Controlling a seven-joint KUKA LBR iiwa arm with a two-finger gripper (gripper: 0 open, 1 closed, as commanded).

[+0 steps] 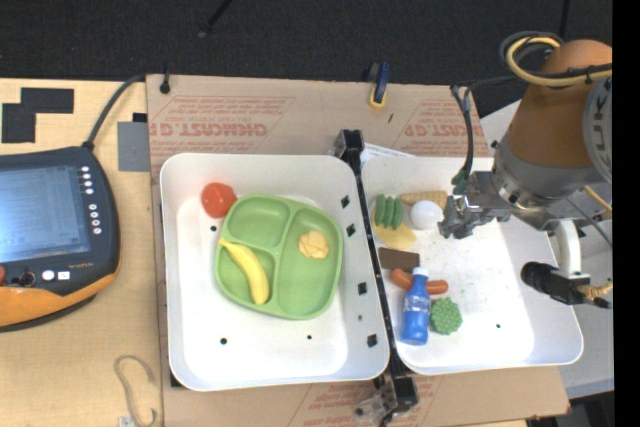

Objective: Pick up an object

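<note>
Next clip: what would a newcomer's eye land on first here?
Likely the green tray in the left bin, with a banana and a yellow piece in its compartments and a red tomato touching its upper left rim. Next, the arm reaching in from the right, its gripper over the right bin beside a white ball. A blue bottle lies near the divider.

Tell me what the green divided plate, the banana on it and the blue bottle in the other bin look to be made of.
Green divided plate: probably moulded plastic, with uniform colour, a soft sheen and rounded compartment ridges. Yellow banana: likely a plastic toy, its colour flat and unblemished with a smooth surface. Blue bottle with a white cap: seemingly plastic with a slight gloss; too small to tell more.
</note>
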